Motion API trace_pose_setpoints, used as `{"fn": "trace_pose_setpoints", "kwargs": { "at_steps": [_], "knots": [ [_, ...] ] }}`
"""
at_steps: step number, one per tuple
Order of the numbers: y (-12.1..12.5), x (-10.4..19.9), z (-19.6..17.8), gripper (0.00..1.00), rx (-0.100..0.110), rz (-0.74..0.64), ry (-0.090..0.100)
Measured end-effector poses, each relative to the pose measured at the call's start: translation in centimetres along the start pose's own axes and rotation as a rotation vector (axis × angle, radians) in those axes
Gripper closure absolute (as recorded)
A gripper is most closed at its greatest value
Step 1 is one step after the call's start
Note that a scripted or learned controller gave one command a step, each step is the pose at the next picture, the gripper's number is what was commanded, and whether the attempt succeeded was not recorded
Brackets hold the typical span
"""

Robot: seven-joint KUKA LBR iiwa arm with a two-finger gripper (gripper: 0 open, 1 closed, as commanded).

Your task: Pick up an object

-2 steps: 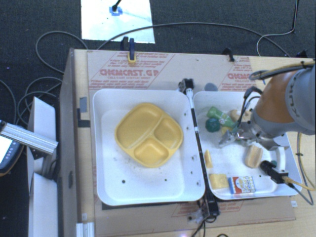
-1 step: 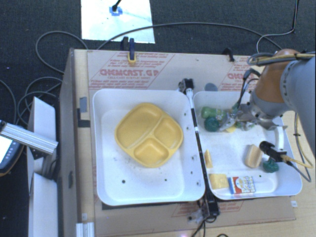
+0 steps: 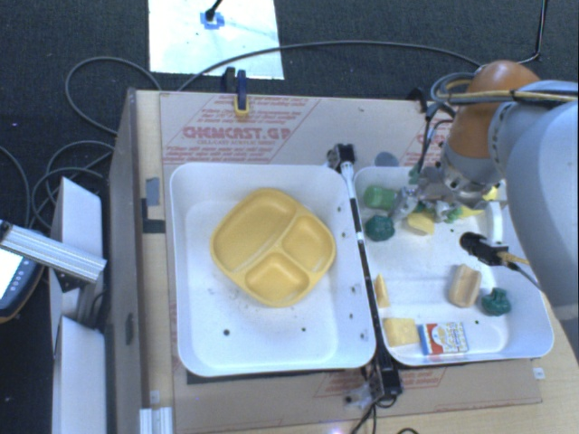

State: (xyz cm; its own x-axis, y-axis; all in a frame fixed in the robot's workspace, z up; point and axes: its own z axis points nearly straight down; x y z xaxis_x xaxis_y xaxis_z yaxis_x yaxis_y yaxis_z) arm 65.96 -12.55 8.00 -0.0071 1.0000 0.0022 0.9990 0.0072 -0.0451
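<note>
Hovering low over the right white bin's (image 3: 534, 333) far end, the gripper (image 3: 425, 202) crowds a yellow wedge-shaped block (image 3: 420, 223) and green lumps; a glancing touch could scatter them.

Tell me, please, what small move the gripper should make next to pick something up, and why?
Probably a short, straight descent. The gripper hangs low at the far end of the right bin, close above a yellow piece, with a light green block and a dark green lump beside it. No object shows between its fingers, so nothing seems grasped yet.
</note>
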Motion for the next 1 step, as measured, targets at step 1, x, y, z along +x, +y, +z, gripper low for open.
{"fn": "trace_pose_setpoints", "kwargs": {
  "at_steps": [1],
  "knots": [
    [0.03, 0.22, -1.3, 1.0, 0.004, -0.008, 0.004]
  ]
}}
